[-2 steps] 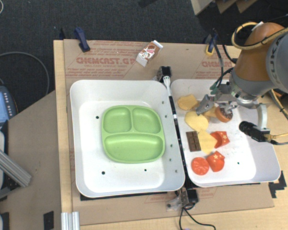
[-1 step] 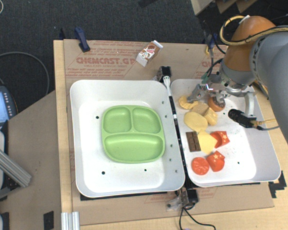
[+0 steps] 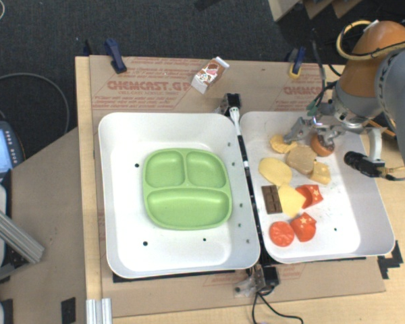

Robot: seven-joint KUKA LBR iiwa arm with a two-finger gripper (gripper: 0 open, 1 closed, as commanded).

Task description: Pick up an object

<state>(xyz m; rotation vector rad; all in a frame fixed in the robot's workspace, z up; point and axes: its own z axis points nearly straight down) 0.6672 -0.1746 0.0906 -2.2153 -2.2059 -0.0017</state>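
My gripper (image 3: 317, 132) hangs low over the far end of the right bin (image 3: 371, 238), its fingers spread open. A round orange-brown piece (image 3: 322, 145) lies just under it, between the fingers, and I cannot tell if they touch it. Close by are a tan flat piece (image 3: 280, 144), a brown round bread piece (image 3: 300, 159), a pale yellow potato shape (image 3: 275, 171) and a small cheese wedge (image 3: 321, 174). Nearer the front lie a chocolate bar (image 3: 272, 199), a yellow cheese slice (image 3: 291, 200), a red pepper piece (image 3: 312, 194), a tomato (image 3: 281, 233) and a strawberry (image 3: 304, 227).
The left bin (image 3: 118, 248) holds a green divided plate (image 3: 187, 187). A small carton (image 3: 209, 74) lies on the bench behind the bins. Blue clamps (image 3: 115, 55) grip the bench's far edge. The arm fills the upper right.
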